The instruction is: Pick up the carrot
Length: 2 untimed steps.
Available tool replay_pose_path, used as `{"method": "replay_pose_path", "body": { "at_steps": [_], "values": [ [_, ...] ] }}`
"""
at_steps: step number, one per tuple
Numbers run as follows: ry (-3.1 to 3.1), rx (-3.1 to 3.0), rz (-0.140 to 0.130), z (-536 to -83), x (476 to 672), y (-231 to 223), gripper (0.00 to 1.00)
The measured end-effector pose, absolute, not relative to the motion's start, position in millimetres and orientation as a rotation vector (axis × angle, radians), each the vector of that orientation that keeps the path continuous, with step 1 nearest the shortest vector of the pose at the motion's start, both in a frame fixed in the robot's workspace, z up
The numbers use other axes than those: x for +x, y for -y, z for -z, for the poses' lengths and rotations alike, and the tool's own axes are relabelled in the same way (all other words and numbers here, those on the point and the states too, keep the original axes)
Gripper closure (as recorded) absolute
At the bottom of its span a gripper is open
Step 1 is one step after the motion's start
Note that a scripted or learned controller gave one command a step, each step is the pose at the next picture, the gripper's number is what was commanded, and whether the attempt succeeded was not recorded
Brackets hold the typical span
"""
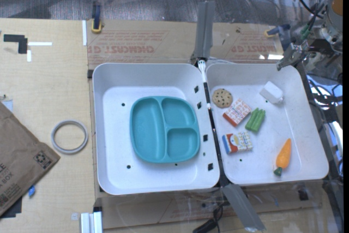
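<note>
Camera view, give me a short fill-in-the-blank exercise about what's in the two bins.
1. The carrot lies in the ____ bin.
2. The teal divided plate has ____ compartments.
3. The cookie sits nearest the bin's ____ wall.
4. The green vegetable lies between the red-and-white box and the ____.

Missing words: right; three; left; carrot

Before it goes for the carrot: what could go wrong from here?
1. The carrot lies near the right bin's lower-right corner, close to the wall, so a finger may hit the rim or wall on descent.
2. It is tapered and tilted, so a grasp across the narrow green end could slip; the thick orange middle looks safer.
3. The gripper sits at the far top-right corner, so its path may cross the white block.
</note>
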<state>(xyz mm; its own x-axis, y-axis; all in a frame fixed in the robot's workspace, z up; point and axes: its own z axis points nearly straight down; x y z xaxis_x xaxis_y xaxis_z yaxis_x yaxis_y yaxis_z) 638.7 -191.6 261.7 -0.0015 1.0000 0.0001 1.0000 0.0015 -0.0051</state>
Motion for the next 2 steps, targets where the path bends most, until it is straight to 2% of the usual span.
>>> {"method": "replay_pose_path", "body": {
  "at_steps": [1,2],
  "values": [
    [2.379,-2.048,-0.002,-89.5,556.7,202.3,0.0],
    [2.476,-1.917,0.004,-89.6,490.4,218.3,0.0]
  ]
}}
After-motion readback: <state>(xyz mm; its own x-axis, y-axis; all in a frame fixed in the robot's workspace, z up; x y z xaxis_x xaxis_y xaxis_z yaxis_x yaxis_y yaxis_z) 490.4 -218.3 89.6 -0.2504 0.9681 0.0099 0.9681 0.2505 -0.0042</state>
